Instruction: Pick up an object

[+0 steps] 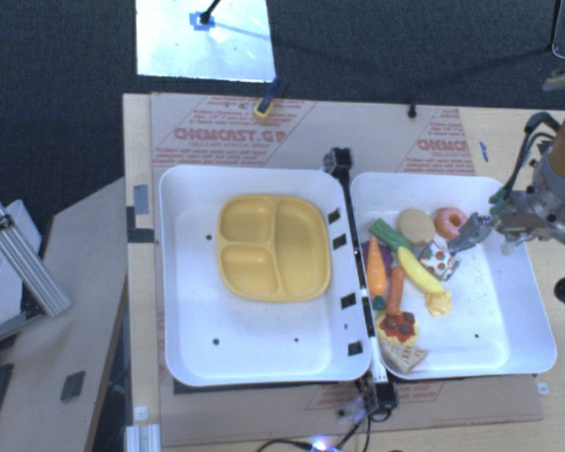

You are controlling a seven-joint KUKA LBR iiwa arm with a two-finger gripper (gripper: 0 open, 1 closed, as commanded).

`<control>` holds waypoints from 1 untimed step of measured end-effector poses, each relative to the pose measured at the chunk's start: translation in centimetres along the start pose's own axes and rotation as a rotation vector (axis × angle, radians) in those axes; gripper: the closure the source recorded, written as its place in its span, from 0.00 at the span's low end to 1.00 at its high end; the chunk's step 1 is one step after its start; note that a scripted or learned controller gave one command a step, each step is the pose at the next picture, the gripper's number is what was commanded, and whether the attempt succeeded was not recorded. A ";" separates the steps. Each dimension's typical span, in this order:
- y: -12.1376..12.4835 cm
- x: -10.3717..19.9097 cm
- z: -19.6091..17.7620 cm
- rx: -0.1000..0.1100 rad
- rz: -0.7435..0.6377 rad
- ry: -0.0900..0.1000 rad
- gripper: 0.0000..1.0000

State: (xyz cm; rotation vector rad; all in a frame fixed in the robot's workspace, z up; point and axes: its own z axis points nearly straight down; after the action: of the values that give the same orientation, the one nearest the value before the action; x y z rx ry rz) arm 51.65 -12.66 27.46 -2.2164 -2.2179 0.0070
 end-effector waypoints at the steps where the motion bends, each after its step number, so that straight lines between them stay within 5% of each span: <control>1: 0.2 0.0 -0.5 -0.010 -0.002 -0.002 0.00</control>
State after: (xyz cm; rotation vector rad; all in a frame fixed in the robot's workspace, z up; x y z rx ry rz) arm 51.82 -12.66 27.92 -2.2199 -2.2258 -0.0019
